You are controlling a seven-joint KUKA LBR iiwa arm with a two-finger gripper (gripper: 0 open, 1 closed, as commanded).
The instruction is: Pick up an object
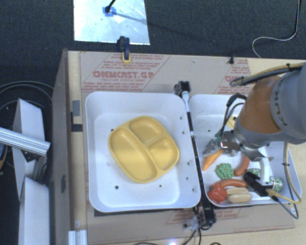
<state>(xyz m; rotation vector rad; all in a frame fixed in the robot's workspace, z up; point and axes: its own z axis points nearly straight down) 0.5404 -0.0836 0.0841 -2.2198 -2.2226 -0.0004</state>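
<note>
Toy food lies heaped toward the near edge of the right bin (204, 106): a carrot (211, 160), a broccoli floret (224, 170), a tomato (217, 193) and sausages (238, 197). Largest on the worktop (158, 68) is the left bin (94, 137), carrying a yellow divided plate (144, 148) at its centre. The grey arm (280, 106) hangs over the right bin, its jaws (222, 143) just above the carrot; whether they are released or clenched I cannot tell.

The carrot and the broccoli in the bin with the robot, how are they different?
The carrot is orange, while the broccoli is green. The carrot is long and thin and lies at a slant; the broccoli is a short, bumpy clump. The carrot sits nearer the divider between the bins, with the broccoli just right of its lower end. Both are toy foods lying loose in the right bin.
</note>
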